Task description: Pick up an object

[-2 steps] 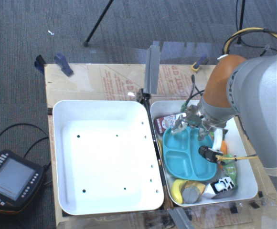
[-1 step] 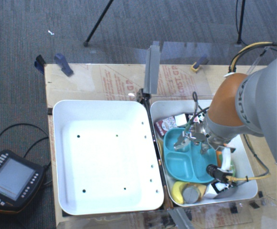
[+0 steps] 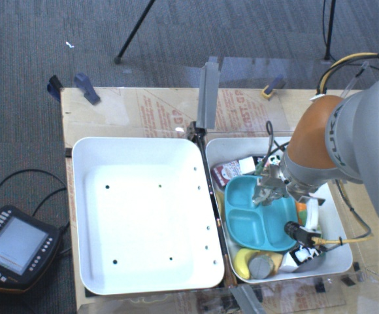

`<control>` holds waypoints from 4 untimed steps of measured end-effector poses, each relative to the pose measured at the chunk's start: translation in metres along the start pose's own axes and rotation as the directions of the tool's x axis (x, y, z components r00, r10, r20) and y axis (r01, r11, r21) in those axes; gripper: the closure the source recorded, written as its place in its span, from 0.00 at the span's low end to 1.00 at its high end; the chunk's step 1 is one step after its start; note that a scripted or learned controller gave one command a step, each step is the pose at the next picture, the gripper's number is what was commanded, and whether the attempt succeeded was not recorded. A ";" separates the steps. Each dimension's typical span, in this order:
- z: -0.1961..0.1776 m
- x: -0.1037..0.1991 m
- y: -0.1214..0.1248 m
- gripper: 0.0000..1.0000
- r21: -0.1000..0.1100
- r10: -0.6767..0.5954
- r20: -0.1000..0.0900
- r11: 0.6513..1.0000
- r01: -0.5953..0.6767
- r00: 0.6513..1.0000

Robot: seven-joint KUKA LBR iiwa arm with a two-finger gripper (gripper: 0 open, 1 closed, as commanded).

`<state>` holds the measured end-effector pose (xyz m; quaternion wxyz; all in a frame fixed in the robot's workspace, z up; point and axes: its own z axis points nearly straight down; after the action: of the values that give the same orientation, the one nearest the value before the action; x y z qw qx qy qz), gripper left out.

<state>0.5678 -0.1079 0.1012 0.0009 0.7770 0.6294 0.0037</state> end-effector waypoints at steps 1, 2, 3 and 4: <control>0.002 0.000 -0.001 0.00 0.004 0.001 0.001 1.000 -0.001 1.000; -0.007 0.000 -0.001 1.00 0.005 0.002 0.000 1.000 -0.002 1.000; -0.007 0.000 -0.001 0.00 0.005 0.002 0.000 1.000 -0.002 1.000; -0.017 0.000 0.000 1.00 0.005 0.004 -0.001 1.000 -0.004 1.000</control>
<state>0.5674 -0.1082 0.1179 -0.0015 0.7782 0.6280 0.0027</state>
